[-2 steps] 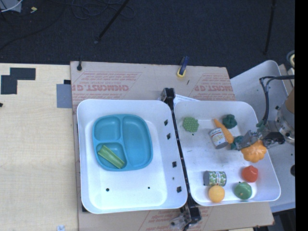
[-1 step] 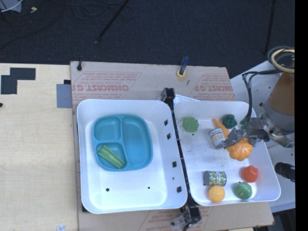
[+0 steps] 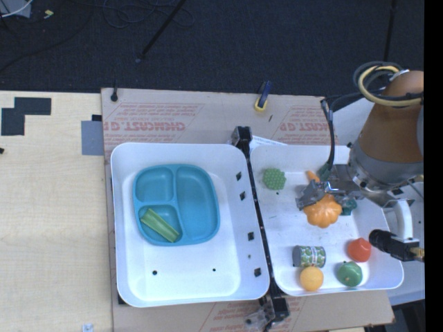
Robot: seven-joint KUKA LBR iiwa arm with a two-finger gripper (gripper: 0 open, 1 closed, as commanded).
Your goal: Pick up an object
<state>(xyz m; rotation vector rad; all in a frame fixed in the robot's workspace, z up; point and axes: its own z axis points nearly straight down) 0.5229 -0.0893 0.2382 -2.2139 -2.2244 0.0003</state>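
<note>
Gripper [image 3: 313, 198] fingers' state unclear — touching a lumpy, glossy orange pepper [image 3: 324, 213].

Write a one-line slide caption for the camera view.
The arm's hand reaches over an orange pumpkin-shaped toy in the right white bin; a blue divided plate sits in the left.

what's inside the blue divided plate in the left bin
A green vegetable piece lies in the front-left compartment of the blue plate. Nothing covers the plate, so every section is in plain view.
</note>
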